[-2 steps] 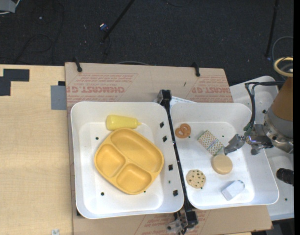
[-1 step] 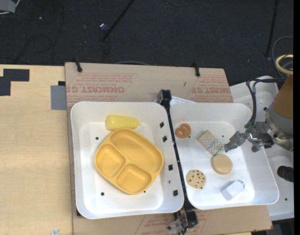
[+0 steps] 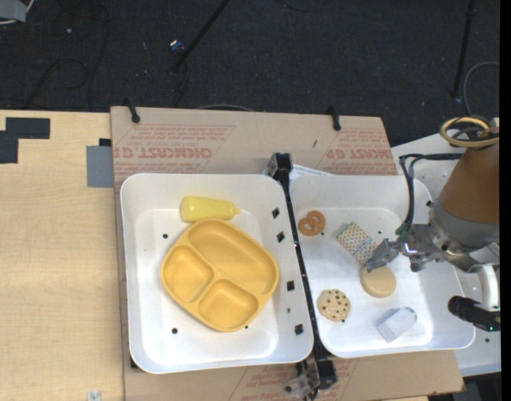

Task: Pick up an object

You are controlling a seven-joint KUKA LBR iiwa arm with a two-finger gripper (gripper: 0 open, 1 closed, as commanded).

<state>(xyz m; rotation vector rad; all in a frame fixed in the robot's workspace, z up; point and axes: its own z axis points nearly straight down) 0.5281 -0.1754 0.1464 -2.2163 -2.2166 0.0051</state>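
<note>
We see the tool (image 3: 387, 256) at right of frame, just above-left of the tan round disc (image 3: 378, 283); whether its grip is apart or together, we cannot tell.

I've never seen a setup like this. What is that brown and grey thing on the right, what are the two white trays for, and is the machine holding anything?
It is one picture from a camera fixed above a bench, looking down at a slant. The big shape on the right is a robot arm, grey with an orange band. Its gripper, a two-finger claw, reaches into the right bin. The left bin holds a yellow divided plate and a yellow bottle. The right bin holds a pretzel, a patterned packet, a tan disc, a cookie and a grey block. The gripper sits just above the disc, beside the packet. Nothing shows between its fingers, so I would not say that it holds anything.
</note>
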